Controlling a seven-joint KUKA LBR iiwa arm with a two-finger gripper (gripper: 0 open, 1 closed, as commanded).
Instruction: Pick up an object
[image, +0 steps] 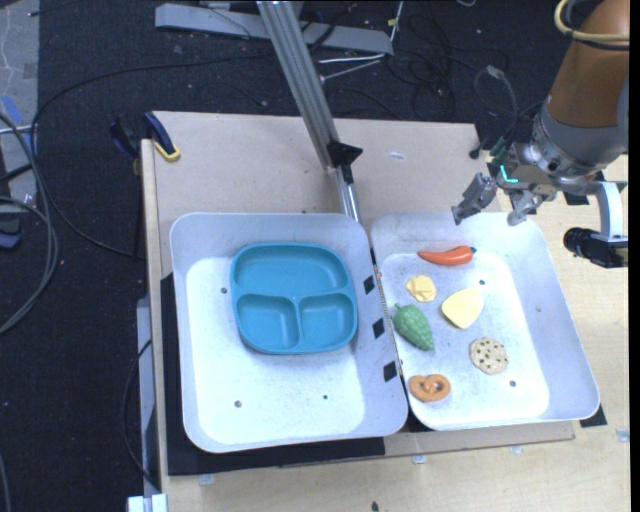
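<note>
Wooden bench on dark, cable-strewn floor, bearing two shallow white bins side by side. Nearest in the right bin: a pretzel by the front left corner, then a speckled cookie just beyond. Further back, a green leafy piece against the left wall, a yellow wedge and a small pale yellow piece beside it. Farthest, an orange-red chili near the back edge. Probably light, stiff toy foods, all lying flat and apart; slick surfaces likely, so best pinched across the narrow width, the chili at mid-body. Left bin carrying a blue divided plate, broad and awkward to pinch. Beyond the chili, poised over the right bin's back rim, gripper with fingers spread apart, nothing between them, wrist angled down and leftward from the grey and orange arm.
</note>
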